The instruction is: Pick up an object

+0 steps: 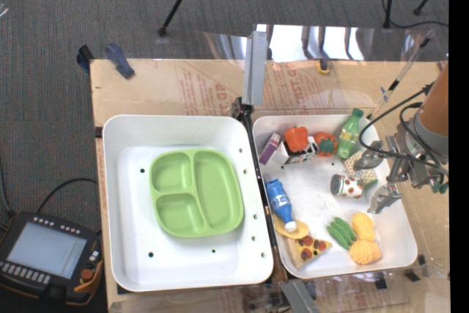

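The bench is seen to bear two white bins side by side. The left bin is taken up by a green divided plate, which lies flat near its middle, apart from the clutter, as if kept as a place to set things down.

The right bin is where the candidates for picking are gathered. They are scattered loosely rather than stacked, so most can be reached from above. A green bottle is lying near the far rim, next to a red toy and a purple box. A blue bottle is laid along the bin's left wall. A pizza slice rests at the near edge, with green beans and a yellow corn cob just beside it, above an orange lump. A small white cup lies on its side near the middle.

The arm is reached in from the right, its wrist held over the bin's right rim. The gripper is hung low, just beside the cup and above the corn. Nothing is seen between its fingers; they appear parted and released, so no object is judged to be held yet. The cup or the corn would seem nearest for a grasp.
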You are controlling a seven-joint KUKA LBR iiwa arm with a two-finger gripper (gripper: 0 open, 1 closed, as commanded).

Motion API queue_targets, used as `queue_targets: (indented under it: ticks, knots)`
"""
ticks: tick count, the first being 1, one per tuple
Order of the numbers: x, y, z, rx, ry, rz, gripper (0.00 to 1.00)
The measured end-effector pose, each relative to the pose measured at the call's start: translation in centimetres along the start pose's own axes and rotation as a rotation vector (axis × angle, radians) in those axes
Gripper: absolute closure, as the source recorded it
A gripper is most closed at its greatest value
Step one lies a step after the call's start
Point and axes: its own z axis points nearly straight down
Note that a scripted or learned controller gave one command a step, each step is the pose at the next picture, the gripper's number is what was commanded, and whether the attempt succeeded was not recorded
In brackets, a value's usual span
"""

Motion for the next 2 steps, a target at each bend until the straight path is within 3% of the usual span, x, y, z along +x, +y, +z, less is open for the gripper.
queue_targets:
  ticks: [1,2]
  knots:
    - [-6.9,-0.7,5.8,0.001,-0.002,-0.071,0.0]
    - [-8.3,-1.0,10.8,-0.001,0.008,-0.045,0.0]
